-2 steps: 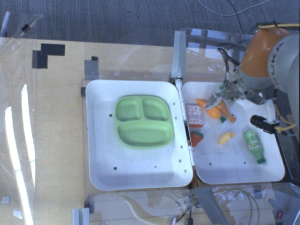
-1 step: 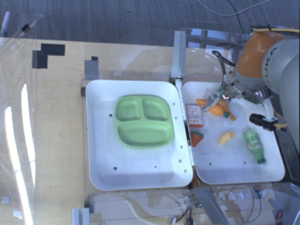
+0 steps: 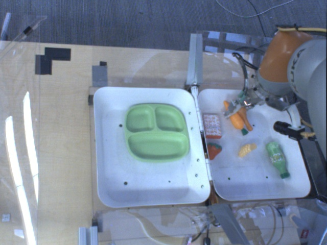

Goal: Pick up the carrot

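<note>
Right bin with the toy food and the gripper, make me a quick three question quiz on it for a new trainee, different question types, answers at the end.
1. True or false: the carrot lies in the same bin as the green divided plate.
2. Which item lies nearest the right bin's front right corner? A) the green bottle B) the strawberry C) the pink box
3. Fill in: the gripper is poised right above the ____.

Key
1. False: the plate sits in the left bin, the carrot in the right one.
2. A. The corn lies nearer the middle.
3. Carrot. Whether it is gripped cannot be told.
</note>
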`<state>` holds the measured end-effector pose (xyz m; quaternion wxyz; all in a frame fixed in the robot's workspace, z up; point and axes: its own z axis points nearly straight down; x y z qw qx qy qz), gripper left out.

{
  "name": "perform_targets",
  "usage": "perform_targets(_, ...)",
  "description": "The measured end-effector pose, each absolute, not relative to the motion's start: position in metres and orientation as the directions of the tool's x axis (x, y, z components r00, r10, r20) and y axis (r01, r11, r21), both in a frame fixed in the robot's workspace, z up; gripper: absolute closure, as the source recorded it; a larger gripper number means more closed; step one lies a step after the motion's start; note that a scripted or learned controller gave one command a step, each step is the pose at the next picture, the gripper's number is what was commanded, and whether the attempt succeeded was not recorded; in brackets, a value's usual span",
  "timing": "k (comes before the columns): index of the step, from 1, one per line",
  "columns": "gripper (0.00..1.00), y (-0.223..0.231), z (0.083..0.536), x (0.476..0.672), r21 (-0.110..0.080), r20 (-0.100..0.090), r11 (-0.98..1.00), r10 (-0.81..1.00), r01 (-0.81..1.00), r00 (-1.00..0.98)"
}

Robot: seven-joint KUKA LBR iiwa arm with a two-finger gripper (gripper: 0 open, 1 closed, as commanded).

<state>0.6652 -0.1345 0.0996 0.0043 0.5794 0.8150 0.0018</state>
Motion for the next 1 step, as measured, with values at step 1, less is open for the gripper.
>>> perform_targets(1, 1.00, -0.0839, 0.2026, 0.6694, 0.009, -0.005, 0.420, 0.907, 0.907, -0.420)
